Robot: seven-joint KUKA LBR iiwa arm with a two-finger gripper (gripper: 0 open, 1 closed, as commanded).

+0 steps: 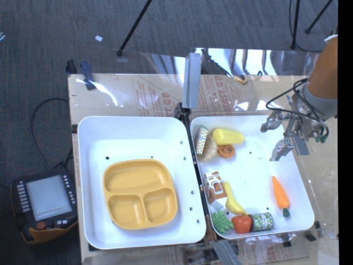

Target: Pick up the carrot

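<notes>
- The carrot [280,194] lies in the lower right of the frame, on the floor of the right bin [251,173], close to that bin's right wall. Its long axis runs nearly up and down the picture, orange tip toward the top, green stub toward the bottom.
- To its left, along the bin's lower edge, sit a banana [233,200], a tomato [241,223] and a small green can [263,221], all apart from the carrot.
- The gripper [288,142] hangs at the right middle of the frame, above the carrot and slightly to its right, well apart from it.
- Its jaws look spread and hold nothing.
- The coming move seems to be a reach toward the frame's bottom, with the jaws closing across the carrot's narrow width.
</notes>
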